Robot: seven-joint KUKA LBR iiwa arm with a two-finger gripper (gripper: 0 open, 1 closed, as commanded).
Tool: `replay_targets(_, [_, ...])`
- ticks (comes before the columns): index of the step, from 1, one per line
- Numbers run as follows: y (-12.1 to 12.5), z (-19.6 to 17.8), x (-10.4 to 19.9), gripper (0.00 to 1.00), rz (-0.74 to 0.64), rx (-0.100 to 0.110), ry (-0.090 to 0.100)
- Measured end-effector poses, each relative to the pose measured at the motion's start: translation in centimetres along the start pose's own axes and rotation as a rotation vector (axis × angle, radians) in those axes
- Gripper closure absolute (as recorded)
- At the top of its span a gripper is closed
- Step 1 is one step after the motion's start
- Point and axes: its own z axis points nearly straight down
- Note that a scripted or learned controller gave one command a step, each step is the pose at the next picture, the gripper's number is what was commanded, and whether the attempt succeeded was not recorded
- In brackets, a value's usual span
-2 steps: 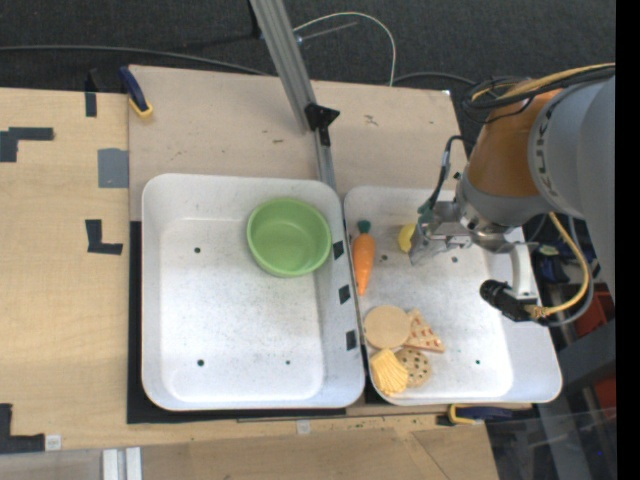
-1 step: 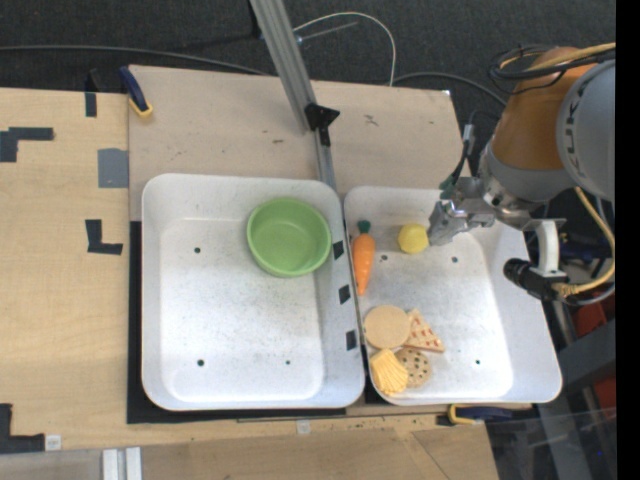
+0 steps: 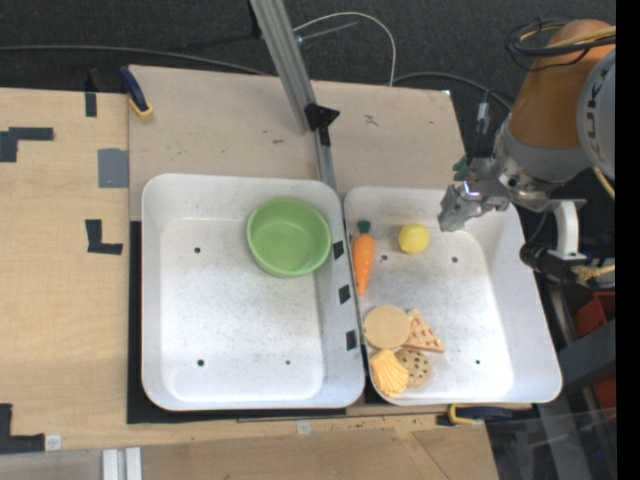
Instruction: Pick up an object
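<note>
Biscuits (image 3: pixel 402 348) at front, lemon (image 3: pixel 413 238) just left of tool (image 3: pixel 452 214)

Light wooden desk (image 3: pixel 60 298) carrying two shallow white bins side by side, left bin (image 3: pixel 165 368) touching right bin (image 3: pixel 520 368), both sitting on a paler board (image 3: pixel 220 118).

You could not tell gripper (image 3: pixel 452 211) finger state: too small, dark. Arm (image 3: pixel 560 98) was cut off by right edge. Crackers (image 3: pixel 410 366) in right bin (image 3: pixel 500 308) overlapped; lowest pieces partly hidden. Metal pole (image 3: pixel 285 48) ran off top edge.
</note>
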Motion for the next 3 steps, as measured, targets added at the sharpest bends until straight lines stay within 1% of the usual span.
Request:
replay_targets(1, [1.2,-0.5,5.0,1.00,-0.005,0.004,0.003])
replay_targets(2, [2.2,0.8,10.0,1.00,-0.005,0.007,0.002])
replay_targets(3, [2.2,1.9,15.2,1.00,-0.005,0.007,0.001])
